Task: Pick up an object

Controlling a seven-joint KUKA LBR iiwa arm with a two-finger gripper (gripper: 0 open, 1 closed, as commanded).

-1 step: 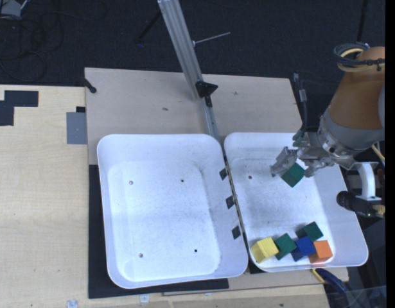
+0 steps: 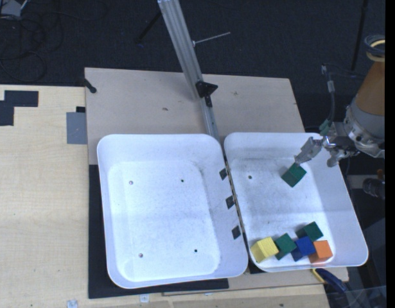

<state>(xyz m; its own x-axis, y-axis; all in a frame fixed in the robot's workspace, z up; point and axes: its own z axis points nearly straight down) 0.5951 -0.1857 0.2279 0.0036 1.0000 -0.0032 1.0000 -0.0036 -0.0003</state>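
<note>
Gripper point(image 2: 320, 151) spread wide above right bin point(image 2: 351, 217), grasping nothing. Dark green block point(image 2: 293, 174) tilted just below left finger; risk: nudged aside, missed on closing.

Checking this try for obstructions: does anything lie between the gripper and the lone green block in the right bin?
Nothing visible does. The gripper sits just up-right of the lone green block, bare white bin floor around it; the other blocks cluster at the near edge.
</note>
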